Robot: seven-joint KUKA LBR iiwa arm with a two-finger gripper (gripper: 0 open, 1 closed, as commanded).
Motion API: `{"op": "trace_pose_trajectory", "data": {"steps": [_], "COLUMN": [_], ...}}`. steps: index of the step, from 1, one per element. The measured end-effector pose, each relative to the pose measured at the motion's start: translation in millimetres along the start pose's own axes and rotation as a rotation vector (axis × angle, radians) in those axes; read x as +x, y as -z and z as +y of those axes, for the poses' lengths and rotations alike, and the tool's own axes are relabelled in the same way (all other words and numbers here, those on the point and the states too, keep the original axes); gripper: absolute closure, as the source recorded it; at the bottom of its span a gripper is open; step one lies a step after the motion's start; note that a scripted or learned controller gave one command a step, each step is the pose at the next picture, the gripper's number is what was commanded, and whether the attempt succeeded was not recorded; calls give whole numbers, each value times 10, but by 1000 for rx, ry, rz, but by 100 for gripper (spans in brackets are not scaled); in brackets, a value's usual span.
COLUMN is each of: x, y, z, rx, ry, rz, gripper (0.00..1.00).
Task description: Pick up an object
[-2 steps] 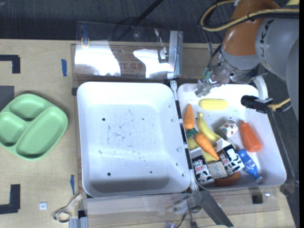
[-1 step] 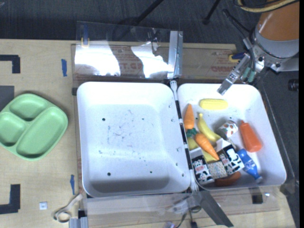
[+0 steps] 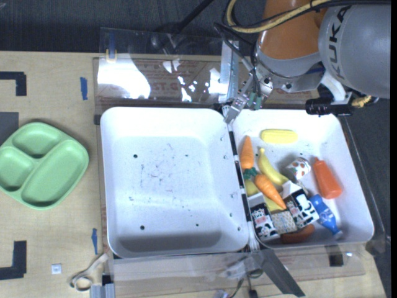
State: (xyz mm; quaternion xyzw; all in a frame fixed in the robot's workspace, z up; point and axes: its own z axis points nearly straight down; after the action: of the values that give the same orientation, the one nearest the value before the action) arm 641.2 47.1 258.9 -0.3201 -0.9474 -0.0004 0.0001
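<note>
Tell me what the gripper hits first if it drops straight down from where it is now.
Likely the wall between the two bins: the gripper hangs over its far end. The orange carrot lies just beyond. Height is unclear from this slanted view.

Both white bins (image 3: 164, 166) appear as smooth, slightly glossy plastic. The bench (image 3: 49, 241) shows matt, wood-like board. The green divided tray (image 3: 40, 164) is matt plastic. A clear sheet (image 3: 161, 73) behind the bins reflects strongly, probably acrylic. The arm shell (image 3: 360, 36) is smooth, satin grey.
</note>
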Motion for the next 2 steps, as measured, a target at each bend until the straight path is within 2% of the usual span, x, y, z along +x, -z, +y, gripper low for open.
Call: {"op": "trace_pose_trajectory", "data": {"steps": [1, 2], "x": [209, -80], "y": [882, 367], "z": [62, -251], "rx": [-2, 0], "ry": [148, 218], "rz": [-3, 0], "gripper": [100, 100]}}
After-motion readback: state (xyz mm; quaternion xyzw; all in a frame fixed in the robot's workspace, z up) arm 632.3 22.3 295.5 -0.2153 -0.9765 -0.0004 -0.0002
